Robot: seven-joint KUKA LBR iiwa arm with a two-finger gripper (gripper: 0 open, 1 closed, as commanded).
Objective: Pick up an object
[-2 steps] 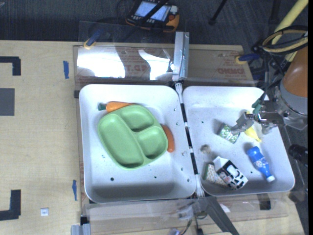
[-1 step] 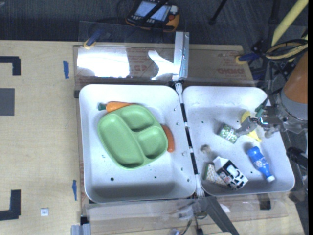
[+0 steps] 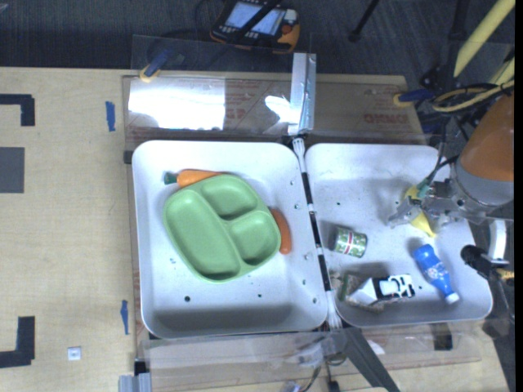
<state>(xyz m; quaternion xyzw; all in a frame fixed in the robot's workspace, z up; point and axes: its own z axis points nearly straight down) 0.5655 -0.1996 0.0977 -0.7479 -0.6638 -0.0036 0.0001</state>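
Observation:
The right bin (image 3: 353,174) holds a small green can (image 3: 350,242) lying on its side, a black and white carton (image 3: 386,289) near the front wall, a blue bottle with a white cap (image 3: 434,273) and a yellow object (image 3: 424,224). My gripper (image 3: 417,206) hangs low over the bin's right side, directly above and touching or nearly touching the yellow object, which it partly hides. The blue bottle lies just in front of the gripper. The arm's grey and orange wrist (image 3: 490,158) reaches in from the right.
The left bin (image 3: 163,300) holds a green divided plate (image 3: 222,227), with an orange carrot (image 3: 196,177) at its back edge and another orange piece (image 3: 283,230) at its right. A raised divider (image 3: 310,211) separates the bins. Cables (image 3: 458,96) hang at the back right.

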